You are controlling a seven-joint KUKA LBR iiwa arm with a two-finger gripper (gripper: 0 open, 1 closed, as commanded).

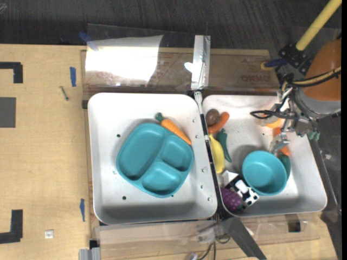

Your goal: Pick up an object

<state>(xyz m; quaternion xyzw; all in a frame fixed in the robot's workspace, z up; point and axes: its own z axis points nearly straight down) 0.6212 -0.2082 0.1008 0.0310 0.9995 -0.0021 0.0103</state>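
My gripper [281, 140] hangs low over the far right part of the right bin [312, 199], just above the rim of a teal bowl [263, 171]. Small orange pieces [276, 125] show beside and under it; what they belong to is hidden by the gripper. Along the right bin's left wall lie a yellow banana [217, 153], an orange and brown toy [216, 119], purple grapes [231, 199] and a black-and-white toy [246, 193]. In the left bin [103, 145] a carrot [174, 129] rests on the far edge of a teal divided plate [154, 158].
A clear plastic sheet [124, 61] and a metal strip [200, 61] lie behind the bins. Cables [303, 80] and a yellow rod [321, 18] hang near the wrist at upper right. The wooden bench [38, 145] extends to the left.
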